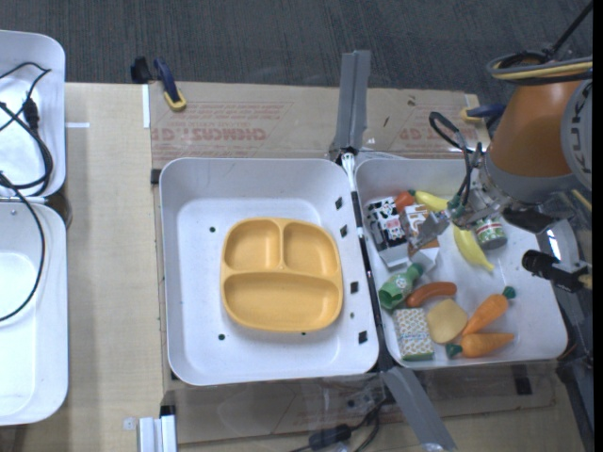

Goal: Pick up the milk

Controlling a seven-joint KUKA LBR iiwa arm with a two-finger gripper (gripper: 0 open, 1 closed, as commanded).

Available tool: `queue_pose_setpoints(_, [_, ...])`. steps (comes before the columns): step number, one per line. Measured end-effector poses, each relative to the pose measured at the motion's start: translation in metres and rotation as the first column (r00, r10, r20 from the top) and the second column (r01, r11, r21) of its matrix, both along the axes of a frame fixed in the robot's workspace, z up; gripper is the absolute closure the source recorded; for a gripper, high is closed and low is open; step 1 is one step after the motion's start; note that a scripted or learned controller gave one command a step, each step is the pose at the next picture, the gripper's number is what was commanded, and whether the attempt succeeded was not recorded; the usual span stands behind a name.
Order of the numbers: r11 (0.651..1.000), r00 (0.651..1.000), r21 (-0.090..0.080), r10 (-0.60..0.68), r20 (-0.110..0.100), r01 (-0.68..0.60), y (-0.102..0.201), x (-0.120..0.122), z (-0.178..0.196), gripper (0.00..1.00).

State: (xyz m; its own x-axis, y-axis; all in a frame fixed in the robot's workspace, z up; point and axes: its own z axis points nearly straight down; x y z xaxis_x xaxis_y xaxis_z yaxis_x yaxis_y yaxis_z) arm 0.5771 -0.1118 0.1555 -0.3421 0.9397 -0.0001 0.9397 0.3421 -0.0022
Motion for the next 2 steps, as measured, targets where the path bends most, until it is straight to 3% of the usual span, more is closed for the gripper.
queue_pose_setpoints(1, [1.000, 1.000, 0.000, 0.022, 0.001, -0.022, 0.0104, -0.0017, -0.0642, 0.00])
queue_pose_setpoints(2, [1.000, 1.000, 0.000, 0.017, 0.002, -0.017, 0.0088, -0.0012, -0.0547, 1.00])
